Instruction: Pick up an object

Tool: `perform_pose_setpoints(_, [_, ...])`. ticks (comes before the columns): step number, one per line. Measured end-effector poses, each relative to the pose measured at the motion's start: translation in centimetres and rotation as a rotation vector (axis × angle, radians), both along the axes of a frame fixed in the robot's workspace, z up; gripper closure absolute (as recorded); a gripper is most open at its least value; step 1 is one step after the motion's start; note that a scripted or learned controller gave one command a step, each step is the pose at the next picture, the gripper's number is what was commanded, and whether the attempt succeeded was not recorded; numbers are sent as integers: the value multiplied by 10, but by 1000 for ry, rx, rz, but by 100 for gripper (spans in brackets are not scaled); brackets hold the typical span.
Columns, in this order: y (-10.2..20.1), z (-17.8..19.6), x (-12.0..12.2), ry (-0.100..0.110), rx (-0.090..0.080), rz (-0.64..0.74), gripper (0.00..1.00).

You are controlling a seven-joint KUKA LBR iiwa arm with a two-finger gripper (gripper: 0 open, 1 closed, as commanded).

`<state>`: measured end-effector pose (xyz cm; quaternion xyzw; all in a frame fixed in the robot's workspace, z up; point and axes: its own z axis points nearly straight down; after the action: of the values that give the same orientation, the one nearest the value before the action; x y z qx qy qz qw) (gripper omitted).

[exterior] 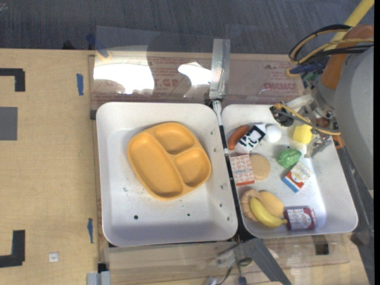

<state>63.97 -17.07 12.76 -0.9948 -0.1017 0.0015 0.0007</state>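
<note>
Two white bins sit side by side before you: the left bin holds a yellow divided plate, and the right bin is crowded with small things. Much of the arm is cut off by the right edge of the frame; you see a broad grey body, an orange part near the top, and looping yellow and black cables. The gripper shows at the upper right corner of the right bin as a tangle of dark and metallic parts, and you cannot tell whether its pincer is released or clenched.

Just beside it lies a yellow lemon-like piece, and left of that a white ball. A black-and-white packet overlaps a red sausage-shaped piece, hiding part of it. Below these, a green object lies near the middle of the bin; its exact kind is hard to make out. A red-and-white patterned carton touches a round tan disc. A small white box with red and blue edges lies tilted toward the right. At the lower edge of the bin, a yellow banana rests over a tan bread-like piece, covering part of it, and a dark red jar lies on its side just right of the banana. Glare whitens the clear panel behind the bins.
</note>
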Motion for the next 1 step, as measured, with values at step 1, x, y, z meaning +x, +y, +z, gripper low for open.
perform_pose_setpoints(1, [14,-34,-68,-15,-4,73,0])
